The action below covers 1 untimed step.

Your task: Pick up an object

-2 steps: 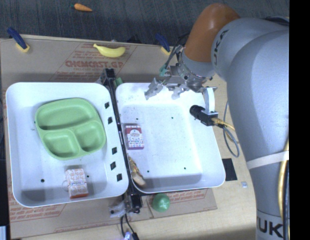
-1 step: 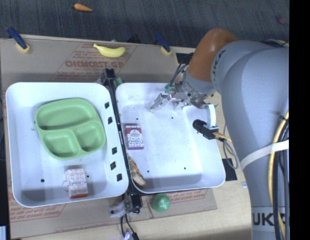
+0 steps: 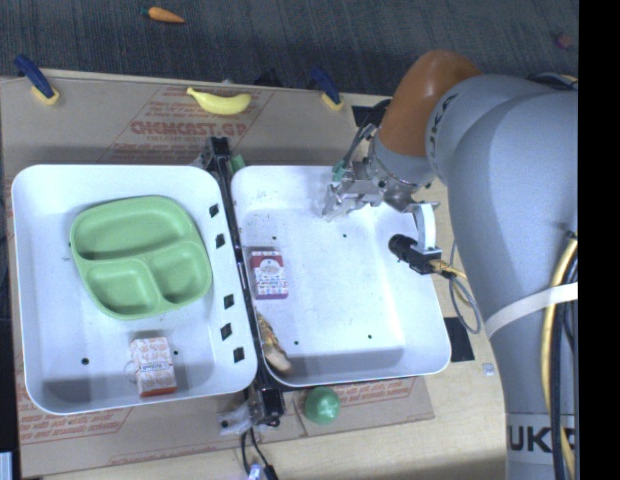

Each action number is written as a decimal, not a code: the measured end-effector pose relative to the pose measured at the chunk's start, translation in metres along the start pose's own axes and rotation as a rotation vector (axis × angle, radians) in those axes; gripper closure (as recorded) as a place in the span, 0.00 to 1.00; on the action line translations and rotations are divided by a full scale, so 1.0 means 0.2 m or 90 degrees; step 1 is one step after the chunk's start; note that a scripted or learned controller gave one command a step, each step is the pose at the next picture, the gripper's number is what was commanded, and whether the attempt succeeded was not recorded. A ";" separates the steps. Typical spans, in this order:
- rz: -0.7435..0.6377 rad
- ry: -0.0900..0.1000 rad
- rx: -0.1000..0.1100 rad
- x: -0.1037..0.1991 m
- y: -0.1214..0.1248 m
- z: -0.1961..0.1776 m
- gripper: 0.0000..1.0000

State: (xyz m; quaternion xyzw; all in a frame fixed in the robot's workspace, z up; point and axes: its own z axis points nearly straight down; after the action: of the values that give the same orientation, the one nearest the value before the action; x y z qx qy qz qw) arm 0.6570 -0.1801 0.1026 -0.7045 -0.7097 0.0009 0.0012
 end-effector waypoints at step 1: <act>0.001 0.001 -0.003 0.30 0.01 -0.30 1.00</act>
State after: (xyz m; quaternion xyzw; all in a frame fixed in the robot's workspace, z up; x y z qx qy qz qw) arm 0.6577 -0.1193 0.1631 -0.7049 -0.7093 -0.0011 0.0002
